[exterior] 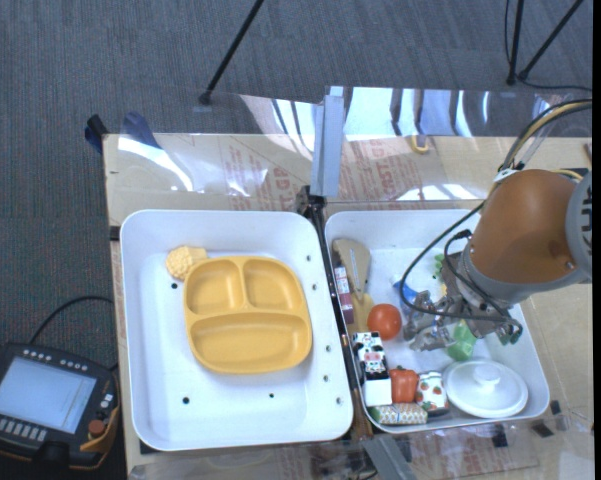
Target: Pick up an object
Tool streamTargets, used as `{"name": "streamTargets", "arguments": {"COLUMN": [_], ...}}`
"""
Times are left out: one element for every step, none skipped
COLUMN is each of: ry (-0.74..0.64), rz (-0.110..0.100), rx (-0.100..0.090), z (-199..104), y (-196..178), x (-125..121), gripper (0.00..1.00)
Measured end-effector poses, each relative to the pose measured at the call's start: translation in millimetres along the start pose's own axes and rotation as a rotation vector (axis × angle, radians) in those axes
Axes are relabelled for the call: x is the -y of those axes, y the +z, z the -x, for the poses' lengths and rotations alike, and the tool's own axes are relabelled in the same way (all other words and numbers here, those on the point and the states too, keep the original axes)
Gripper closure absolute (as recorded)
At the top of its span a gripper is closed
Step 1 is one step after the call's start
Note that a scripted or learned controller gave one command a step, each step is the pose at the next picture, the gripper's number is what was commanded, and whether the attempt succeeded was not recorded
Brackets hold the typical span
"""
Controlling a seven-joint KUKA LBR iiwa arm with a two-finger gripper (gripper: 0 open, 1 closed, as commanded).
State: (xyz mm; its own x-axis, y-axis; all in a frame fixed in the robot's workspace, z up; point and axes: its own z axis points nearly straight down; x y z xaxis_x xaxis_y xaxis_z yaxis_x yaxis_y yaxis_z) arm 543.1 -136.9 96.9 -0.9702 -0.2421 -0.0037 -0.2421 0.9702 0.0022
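Several small things crowd the right bin (536,373), and the hand (448,330) hangs low among them, just right of the red ball (384,321) and touching or nearly touching a green piece (463,341); we cannot tell whether it is open or closed, nor whether it grips anything. We judge the green piece the likeliest target. To do the pick well, we would centre over one thing, come straight down, and keep clear of the white lidded pot (486,387) and the bin wall. Leftward, the other bin (145,368) holds a yellow divided plate (246,313) and a small yellow lump (184,261). The worktop (220,163) is covered in clear sheeting; beyond lie grey carpet, tripod legs (238,38) and a control tablet (42,398).
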Motion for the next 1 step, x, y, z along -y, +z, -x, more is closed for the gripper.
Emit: {"name": "streamTargets", "arguments": {"ry": [0.008], "rz": [-0.005], "rx": [0.007], "z": [14.4], "y": [-109.1], "x": [-39.1], "gripper": [1.0]}}
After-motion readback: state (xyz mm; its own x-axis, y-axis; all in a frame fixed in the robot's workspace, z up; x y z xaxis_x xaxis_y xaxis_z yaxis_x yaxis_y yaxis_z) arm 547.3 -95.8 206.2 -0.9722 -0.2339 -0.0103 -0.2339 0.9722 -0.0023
